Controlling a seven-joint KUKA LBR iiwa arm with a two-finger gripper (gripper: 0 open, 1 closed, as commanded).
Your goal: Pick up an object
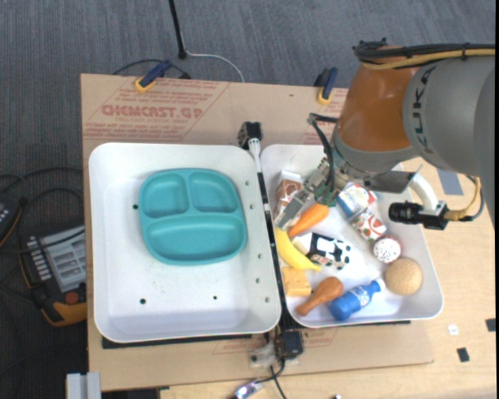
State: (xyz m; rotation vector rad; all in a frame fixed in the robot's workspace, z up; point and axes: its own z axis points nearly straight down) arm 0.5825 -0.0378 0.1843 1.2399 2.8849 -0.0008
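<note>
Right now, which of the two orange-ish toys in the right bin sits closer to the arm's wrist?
The carrot, bright orange and slanted just below the wrist at the bin's upper middle. The other, a duller drumstick, lies near the front wall beside the blue bottle.

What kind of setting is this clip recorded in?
Likely a robotics lab bench for pick testing: two white bins clamped to a board, toy food and a teal tray, loose cables on grey carpet.

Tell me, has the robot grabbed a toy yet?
Not that I can see. Done: the gripper is down in the right bin, close above the toy carrot. In hand: nothing visible. Left: grip a toy and lift it. The teal tray sits in the left bin.
</note>
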